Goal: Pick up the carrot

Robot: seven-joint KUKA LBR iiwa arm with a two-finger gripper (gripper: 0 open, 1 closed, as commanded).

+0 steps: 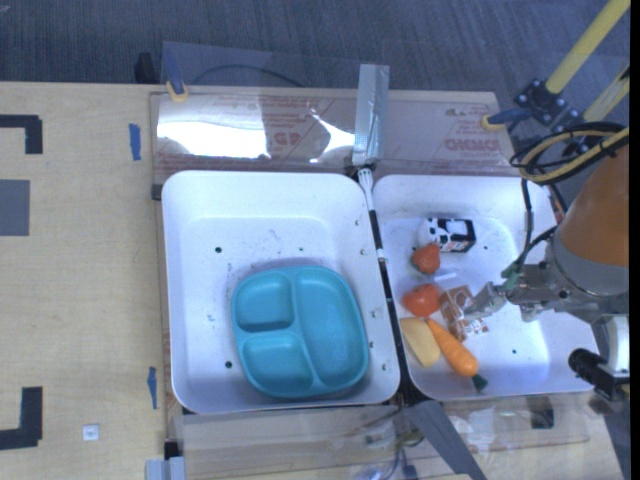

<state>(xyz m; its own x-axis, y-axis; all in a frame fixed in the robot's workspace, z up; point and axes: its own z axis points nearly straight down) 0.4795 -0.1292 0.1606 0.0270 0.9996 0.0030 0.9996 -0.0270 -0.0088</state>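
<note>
Camera view: gripper (468, 313), grip state unreadable, just above carrot (453, 347) in right bin (520, 368).

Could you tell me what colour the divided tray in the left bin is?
The divided tray is teal blue, as the camera view shows.

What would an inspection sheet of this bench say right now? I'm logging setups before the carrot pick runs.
Surface: two shallow white bins side by side, left bin, right bin, on a pale wooden bench.
Job's things: orange tapered carrot lies in the right bin, beside a pale yellow rounded item.
Clutter: teal three-compartment plate in left bin; two small red-orange round items and a black-and-white toy in right bin.
Grippers: pincer just above the carrot, finger state unclear.
Cables: black and yellow cables by the arm.
Surroundings: grey carpet.
</note>
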